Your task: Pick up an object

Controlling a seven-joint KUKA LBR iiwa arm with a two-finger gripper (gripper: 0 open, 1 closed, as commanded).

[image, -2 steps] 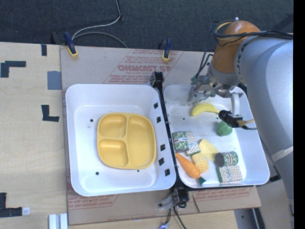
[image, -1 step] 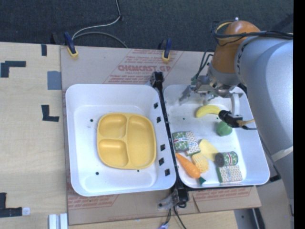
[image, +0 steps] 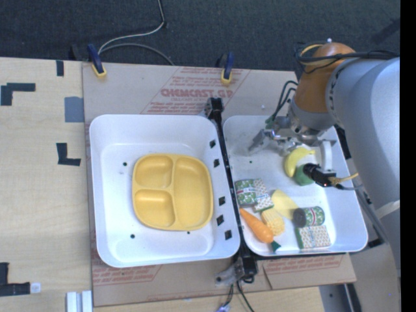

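My gripper (image: 272, 140) hangs over the far part of the right bin (image: 354, 213), open, with only bare white floor between its fingers. Just to its right lie a yellow lemon-like fruit (image: 294, 160) and a small green fruit (image: 303, 177). Nearer the front of that bin are green patterned packets (image: 251, 192), an orange carrot (image: 256, 225), a yellow corn cob (image: 273, 221), a pale yellow piece (image: 284, 202), a small can (image: 309, 216) and a green box (image: 316, 237).
The left bin (image: 107, 174) holds a yellow divided plate (image: 173, 192). A black divider with clips (image: 221, 168) runs between the bins. The grey arm with its orange band (image: 318, 77) reaches in from the upper right.
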